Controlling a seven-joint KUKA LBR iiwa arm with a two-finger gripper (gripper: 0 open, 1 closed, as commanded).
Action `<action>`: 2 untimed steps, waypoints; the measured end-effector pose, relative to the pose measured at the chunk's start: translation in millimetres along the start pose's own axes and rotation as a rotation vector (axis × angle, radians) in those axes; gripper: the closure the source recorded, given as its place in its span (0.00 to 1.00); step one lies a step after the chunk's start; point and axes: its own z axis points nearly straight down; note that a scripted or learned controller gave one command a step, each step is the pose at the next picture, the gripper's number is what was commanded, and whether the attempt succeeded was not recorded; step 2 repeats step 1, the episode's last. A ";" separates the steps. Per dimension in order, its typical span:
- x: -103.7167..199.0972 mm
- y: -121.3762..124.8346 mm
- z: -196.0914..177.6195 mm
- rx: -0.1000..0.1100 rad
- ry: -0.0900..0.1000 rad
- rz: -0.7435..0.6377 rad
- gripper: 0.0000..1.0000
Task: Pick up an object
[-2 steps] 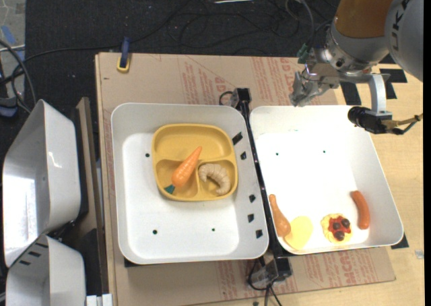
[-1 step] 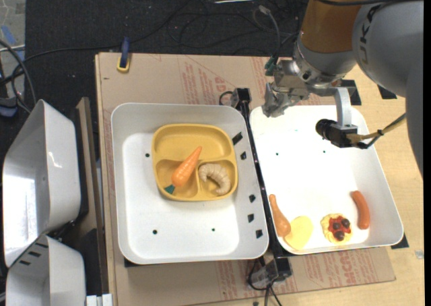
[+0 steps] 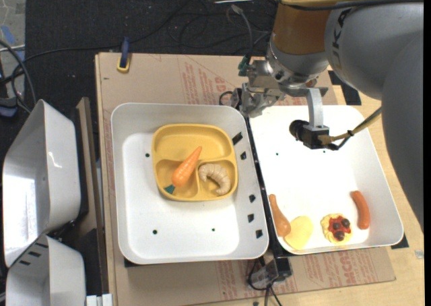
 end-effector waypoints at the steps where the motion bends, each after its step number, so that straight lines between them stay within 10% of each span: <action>1: 52.9 -7.0 25.4 0.002 0.000 -0.001 1.00; 2: 52.9 -7.0 25.4 0.002 0.000 -0.001 1.00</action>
